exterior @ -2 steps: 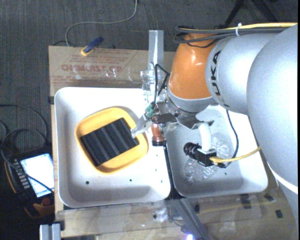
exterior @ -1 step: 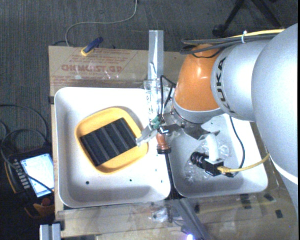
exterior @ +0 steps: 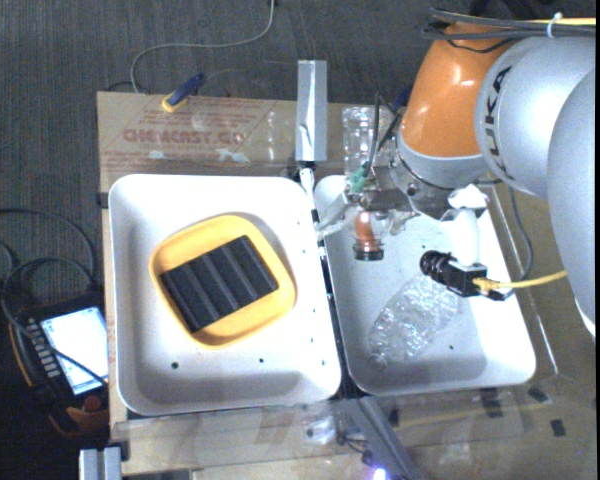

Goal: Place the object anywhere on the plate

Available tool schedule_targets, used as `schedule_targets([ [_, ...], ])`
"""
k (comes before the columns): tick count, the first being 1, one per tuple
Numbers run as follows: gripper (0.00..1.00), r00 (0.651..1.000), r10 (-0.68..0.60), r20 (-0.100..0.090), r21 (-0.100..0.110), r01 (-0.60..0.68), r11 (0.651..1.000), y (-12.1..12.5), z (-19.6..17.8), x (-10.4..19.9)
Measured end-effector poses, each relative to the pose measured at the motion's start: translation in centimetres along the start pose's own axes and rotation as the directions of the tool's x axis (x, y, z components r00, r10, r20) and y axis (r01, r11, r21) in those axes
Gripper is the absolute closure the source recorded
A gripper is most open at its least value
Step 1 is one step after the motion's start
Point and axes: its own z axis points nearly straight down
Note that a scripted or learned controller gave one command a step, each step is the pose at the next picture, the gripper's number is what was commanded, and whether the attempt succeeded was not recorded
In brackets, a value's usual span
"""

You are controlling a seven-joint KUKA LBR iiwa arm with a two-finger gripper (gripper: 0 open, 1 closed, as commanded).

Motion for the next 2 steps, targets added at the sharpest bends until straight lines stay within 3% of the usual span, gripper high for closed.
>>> schedule_targets([
  [1, 1.0, 0.997, -0.083, -0.003, 0.003, 0.083, 0.997, -3.98, 6.0, 6.56],
  [2, 1.0, 0.997, -0.083, -0.004, 0.005, 0.083, 0.997, -3.96, 5.23, 6.55],
])
